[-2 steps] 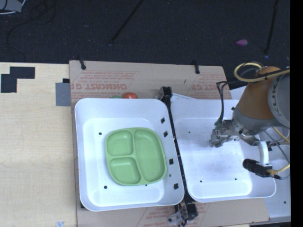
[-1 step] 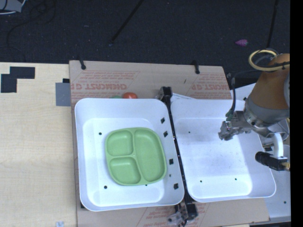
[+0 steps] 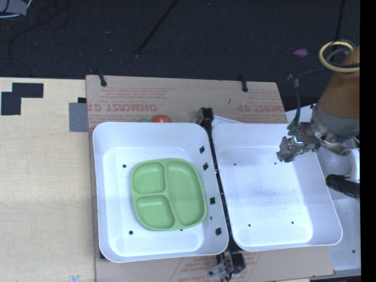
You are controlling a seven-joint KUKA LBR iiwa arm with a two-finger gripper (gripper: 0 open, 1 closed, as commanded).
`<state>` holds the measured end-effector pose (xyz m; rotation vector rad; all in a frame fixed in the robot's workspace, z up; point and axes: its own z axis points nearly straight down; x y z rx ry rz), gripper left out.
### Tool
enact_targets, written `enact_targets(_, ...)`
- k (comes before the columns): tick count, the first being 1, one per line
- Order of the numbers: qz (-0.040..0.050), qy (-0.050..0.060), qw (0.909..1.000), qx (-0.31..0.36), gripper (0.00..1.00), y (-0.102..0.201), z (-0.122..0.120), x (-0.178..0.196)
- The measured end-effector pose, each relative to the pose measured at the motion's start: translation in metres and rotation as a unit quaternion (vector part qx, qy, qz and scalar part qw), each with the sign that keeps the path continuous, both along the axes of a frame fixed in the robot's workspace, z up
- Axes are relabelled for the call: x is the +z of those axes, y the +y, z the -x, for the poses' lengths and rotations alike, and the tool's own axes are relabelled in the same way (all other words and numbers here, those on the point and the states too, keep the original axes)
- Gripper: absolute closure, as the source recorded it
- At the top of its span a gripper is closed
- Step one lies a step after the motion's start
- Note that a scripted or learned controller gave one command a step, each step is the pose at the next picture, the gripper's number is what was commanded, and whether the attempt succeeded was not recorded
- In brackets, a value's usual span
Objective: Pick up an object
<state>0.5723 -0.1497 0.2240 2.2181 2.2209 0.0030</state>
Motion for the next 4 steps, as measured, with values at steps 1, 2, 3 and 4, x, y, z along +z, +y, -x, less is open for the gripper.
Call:
enact_targets(1,-0.0002,0.001,1.0000,0.000,1.00,-0.001,0.000,0.028)
enact_targets(2,-0.0010,0.003,1.0000,0.001,1.00,0.043,0.016,0.032)
enact_targets(3,-0.0013,0.004,1.0000,0.001,1.00,0.091,0.027,0.016)
enact_targets(4,-0.0011,0.004,1.0000,0.001,1.00,0.140,0.032,0.006)
